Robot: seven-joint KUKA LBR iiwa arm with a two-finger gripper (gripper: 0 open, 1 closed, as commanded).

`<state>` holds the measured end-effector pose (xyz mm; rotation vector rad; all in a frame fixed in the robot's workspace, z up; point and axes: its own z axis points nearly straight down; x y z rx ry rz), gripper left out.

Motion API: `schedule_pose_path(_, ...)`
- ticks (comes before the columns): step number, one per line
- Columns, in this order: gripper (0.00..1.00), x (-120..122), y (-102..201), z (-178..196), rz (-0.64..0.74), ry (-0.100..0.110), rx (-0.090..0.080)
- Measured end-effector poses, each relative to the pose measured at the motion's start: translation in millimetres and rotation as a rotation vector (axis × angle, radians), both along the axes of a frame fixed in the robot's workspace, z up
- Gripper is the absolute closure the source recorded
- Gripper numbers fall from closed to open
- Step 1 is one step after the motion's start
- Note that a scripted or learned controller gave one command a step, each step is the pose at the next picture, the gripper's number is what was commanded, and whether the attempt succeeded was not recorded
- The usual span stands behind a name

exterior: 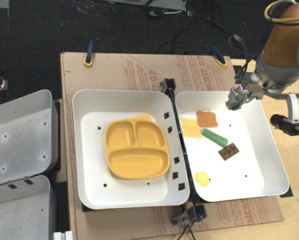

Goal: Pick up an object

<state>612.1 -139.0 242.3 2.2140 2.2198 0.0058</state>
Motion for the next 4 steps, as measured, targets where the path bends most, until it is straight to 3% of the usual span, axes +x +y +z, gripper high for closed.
schedule_pose_path(1,1.00,-23.2,57.4,-7.2,0.004,0.009,0.004)
schedule_pose_path(4,1.00,-71.7,204.2,-15.0,0.006,0.010,0.004)
